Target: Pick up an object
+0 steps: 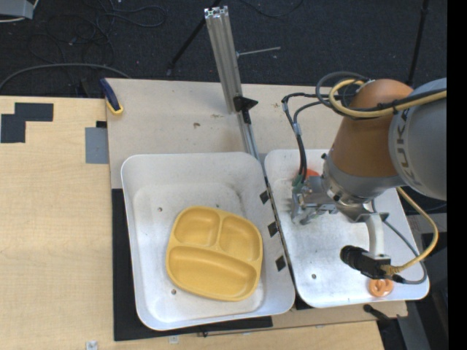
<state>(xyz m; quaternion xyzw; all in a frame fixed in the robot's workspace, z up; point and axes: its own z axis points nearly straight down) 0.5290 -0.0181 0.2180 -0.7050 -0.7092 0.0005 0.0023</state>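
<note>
Camera view: wood bench (51, 217) on the left, with a pale board (168, 115) under the far side of both bins. Arm (372, 137) comes in from the right, orange band up top, its bulk hanging over the right bin (321, 272) and covering much of that bin's far half. Left bin (146, 188) sits beside it, rims nearly touching, with small black clips (271, 228) along the seam.

Plate (215, 252), yellow with three sections, lies flat in the left bin, toward the near right side and well apart from the gripper. Metal post (225, 57) stands tilted behind the bins, its foot near the seam.

Gripper (300, 211) is low over the right bin's left part, just beside the seam. Can't tell how far open it is, and nothing is seen held in it.

Orange piece (379, 288), small and roundish, lies in the right bin's near right corner, apart from the gripper. Red-orange bit (311, 173) peeks out just behind the gripper, mostly hidden by the arm, shape unclear. Blue-yellow tool (111, 97) lies at the board's far left corner.
</note>
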